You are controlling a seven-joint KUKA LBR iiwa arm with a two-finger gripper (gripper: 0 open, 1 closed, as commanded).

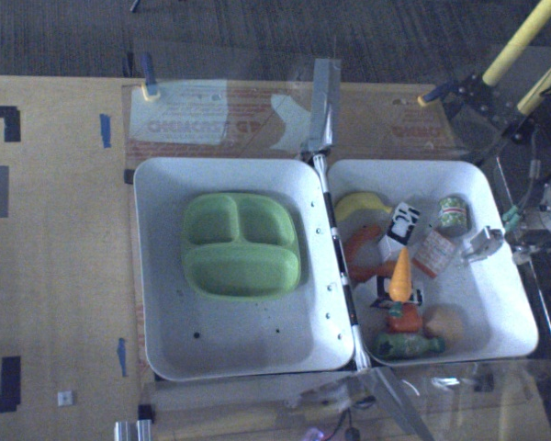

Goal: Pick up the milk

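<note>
The gripper (486,243) is hanging low at the right side, shiny and grey. The rest of the arm is reaching in from the right (mostly dark and hard to see). Nothing is sitting between the gripper's tips.

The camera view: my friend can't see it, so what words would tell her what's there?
Two white bins sit side by side; the right bin holds toy food, including a small milk carton, a carrot and a can. The left bin holds a green divided plate. The robot's claw is over the right bin.
</note>
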